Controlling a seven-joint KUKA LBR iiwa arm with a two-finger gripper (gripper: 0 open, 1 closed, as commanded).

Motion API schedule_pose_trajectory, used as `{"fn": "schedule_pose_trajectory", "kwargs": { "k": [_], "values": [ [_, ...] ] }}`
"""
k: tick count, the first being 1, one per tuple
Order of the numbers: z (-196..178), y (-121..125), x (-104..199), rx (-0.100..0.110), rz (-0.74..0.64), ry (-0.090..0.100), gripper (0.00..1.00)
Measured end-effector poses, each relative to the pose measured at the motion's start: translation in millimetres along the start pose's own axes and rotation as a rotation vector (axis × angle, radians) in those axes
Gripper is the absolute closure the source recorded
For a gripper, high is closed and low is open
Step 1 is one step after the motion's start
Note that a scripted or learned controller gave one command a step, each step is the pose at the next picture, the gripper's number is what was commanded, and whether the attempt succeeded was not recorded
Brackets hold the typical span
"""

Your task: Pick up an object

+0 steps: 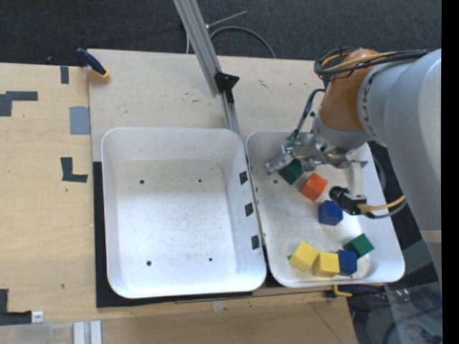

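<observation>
White right bin (393,267): end effector (287,165) at dark green block (291,172), near left rim

- The two shallow white plastic bins (115,149) look smooth, faintly speckled.
- The pale wooden bench top (143,84) shows a matt, scuffed face.
- The slanting silver metal rail (197,31) gleams softly.
- The grey arm casing (412,106) looks smooth and satin; its orange band (341,106) is glossier.
- The small coloured blocks, such as the yellow one (304,255), look matt.
</observation>
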State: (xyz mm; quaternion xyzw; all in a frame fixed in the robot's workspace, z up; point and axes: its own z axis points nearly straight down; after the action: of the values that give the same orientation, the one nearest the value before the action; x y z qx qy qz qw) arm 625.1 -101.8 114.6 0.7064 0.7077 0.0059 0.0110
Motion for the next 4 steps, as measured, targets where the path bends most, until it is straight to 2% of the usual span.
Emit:
{"fn": "schedule_pose_trajectory", "kwargs": {
  "k": [1,2,3,4],
  "values": [
    [-9.5,1.3,1.0,-0.003,-0.002,0.0,1.0],
    [-72.9,1.8,-0.2,0.019,0.0,0.006,1.0],
    [-126.2,4.2,-0.3,0.019,0.0,0.006,1.0],
    [-114.0,-9.9,52.7,0.027,-0.003,0.008,1.0]
  ]
}}
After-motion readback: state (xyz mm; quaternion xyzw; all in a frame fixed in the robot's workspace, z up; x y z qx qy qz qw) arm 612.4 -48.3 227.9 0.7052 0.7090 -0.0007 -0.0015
